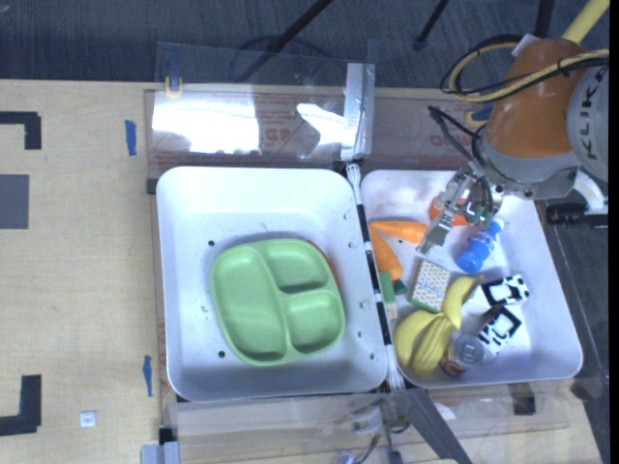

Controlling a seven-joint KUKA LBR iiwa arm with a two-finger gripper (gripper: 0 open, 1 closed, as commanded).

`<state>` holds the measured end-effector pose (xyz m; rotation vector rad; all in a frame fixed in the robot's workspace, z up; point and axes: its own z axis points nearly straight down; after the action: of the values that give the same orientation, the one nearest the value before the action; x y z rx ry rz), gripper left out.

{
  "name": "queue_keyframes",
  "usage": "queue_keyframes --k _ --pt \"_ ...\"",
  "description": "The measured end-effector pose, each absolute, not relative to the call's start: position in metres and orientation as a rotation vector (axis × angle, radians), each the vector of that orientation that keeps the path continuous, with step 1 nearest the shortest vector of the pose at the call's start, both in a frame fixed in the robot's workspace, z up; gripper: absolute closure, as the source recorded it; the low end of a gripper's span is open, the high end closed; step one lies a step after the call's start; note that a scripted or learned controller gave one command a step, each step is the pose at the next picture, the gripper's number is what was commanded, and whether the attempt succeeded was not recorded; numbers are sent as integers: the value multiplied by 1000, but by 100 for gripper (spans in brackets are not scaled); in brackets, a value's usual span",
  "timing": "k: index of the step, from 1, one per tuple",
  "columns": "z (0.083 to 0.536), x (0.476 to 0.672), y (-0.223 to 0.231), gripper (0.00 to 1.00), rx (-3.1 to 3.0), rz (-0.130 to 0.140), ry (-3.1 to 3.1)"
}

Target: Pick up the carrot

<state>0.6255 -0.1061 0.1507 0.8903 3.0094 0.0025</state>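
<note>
The orange carrot (388,255) lies along the left wall of the right bin (556,288), its green top pointing toward the front. Another orange piece (400,229) sits just behind it; I cannot tell whether it belongs to the same carrot. My gripper (441,230) hangs low over the back middle of that bin, just right of the orange piece and tilted toward it. Nothing is visibly held.
A blue bottle (476,250) lies right beside the gripper. In front of it are a speckled white pad (430,280), a banana (456,298), a yellow fruit (421,342), a can (463,354) and a black-and-white object (501,317). A green divided plate (279,300) rests in the left bin (184,220).
</note>
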Motion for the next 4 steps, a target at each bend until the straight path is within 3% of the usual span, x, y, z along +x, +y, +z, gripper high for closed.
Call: queue_keyframes --k 1,2,3,4 --pt "167 590 -119 0 438 3 3112" --pt "141 598 -109 0 332 3 3125" --pt "157 591 -109 0 94 3 3139" --pt "176 568 -104 0 -421 5 3114"
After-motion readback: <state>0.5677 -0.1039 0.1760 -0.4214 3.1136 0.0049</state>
